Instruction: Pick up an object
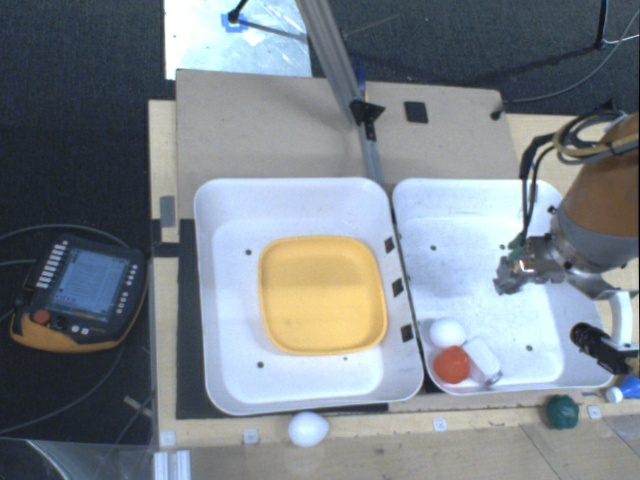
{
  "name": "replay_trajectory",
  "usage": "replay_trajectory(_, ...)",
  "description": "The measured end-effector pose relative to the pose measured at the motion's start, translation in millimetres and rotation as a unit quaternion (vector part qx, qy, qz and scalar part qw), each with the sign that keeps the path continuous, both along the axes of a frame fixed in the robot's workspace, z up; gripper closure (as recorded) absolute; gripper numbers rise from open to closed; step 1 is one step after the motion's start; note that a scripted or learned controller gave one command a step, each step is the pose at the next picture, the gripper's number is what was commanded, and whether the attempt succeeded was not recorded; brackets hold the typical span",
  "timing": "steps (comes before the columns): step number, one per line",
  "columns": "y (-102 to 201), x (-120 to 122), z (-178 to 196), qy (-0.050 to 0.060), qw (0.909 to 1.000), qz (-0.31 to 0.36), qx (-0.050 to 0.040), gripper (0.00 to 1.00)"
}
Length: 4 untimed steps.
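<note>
In the right bin, near its front edge, lie a white egg-shaped ball, a red-orange ball and a small white block, all close together. My gripper hangs over the right half of that bin, up and to the right of these objects and apart from them. Nothing shows between its tips. The arm with its orange band comes in from the right. A yellow square plate lies in the left bin.
A white ball rests on the bench in front of the left bin. A green ball sits at the front right outside the bins. A teach pendant lies at the far left. A slanted grey pole stands behind the bins.
</note>
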<state>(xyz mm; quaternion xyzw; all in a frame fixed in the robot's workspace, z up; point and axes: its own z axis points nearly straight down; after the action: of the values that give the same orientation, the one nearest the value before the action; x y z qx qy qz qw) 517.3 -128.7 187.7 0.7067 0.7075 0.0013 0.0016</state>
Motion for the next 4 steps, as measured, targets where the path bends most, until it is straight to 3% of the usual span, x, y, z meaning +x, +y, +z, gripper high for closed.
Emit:
replay_trajectory(1, -9.6, 3.9, 49.5, 0.0, 1.0, 0.0, -0.0002, 1.0)
replay_trajectory(3, 95.3, 36.9, 52.6, 0.002, 1.0, 0.001, 0.0008, 1.0)
replay_trajectory(4, 144.2, 64.7, 42.2, 0.002, 1.0, 0.001, 0.0008, 1.0)
